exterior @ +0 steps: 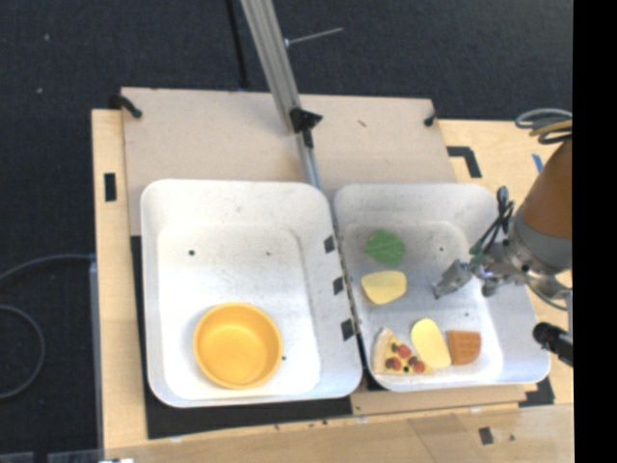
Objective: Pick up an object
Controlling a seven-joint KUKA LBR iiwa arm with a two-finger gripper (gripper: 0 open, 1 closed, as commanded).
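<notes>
My gripper (469,285) hangs over the right side of the right bin (424,199), coming in from the right under the orange wrist band. It looks open, with nothing between its fingers. Left of it lie a green leafy piece (385,247) and a pale yellow wedge (383,286). Below it, along the bin's front, sit a slice with red dots (396,354), a yellow oval piece (430,343) and an orange-brown block (464,346). The gripper touches none of them.
The left bin (231,230) holds a yellow bowl (237,344) near its front. A slanted metal rail (275,56) runs from the top down to the gap between the bins. Dark cables (500,222) hang beside the wrist.
</notes>
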